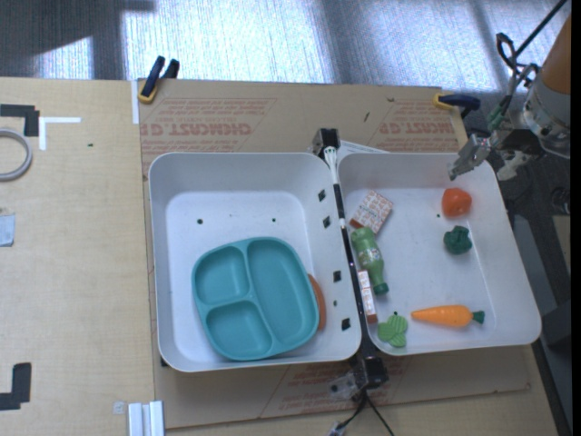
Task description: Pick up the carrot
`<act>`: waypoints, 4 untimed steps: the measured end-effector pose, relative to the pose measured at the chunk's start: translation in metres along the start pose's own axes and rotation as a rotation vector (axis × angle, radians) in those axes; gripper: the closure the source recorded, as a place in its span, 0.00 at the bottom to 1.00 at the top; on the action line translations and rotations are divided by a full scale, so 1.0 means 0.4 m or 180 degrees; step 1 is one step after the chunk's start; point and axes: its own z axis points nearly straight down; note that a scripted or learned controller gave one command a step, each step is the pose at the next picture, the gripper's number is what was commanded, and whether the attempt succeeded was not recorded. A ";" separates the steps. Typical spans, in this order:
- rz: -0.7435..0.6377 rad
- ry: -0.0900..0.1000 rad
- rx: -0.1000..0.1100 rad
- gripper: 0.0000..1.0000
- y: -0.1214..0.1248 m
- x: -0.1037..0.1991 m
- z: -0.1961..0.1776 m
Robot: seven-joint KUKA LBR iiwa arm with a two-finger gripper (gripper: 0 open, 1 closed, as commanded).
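The carrot [445, 316] is orange with a green stub at its right end. It lies flat near the front edge of the right bin [508, 243], pointing left. My gripper [481, 163] hangs over the back right corner of that bin, far behind the carrot and well apart from it. It looks open, with nothing between its fingers.
The right bin also holds an orange ball [457, 202], a dark green broccoli piece [457, 240], a green bottle [369, 260], a snack packet [372, 211] and a green leafy toy [393, 330]. A teal divided plate [257, 296] fills the front of the left bin [182, 189].
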 end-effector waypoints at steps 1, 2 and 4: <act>-0.0427 0.0003 0.0002 0.00 -0.157 0.091 0.347; 0.0176 0.0004 0.0003 0.00 -0.324 0.140 0.376; 0.0108 0.0000 -0.0007 0.00 -0.326 0.249 0.185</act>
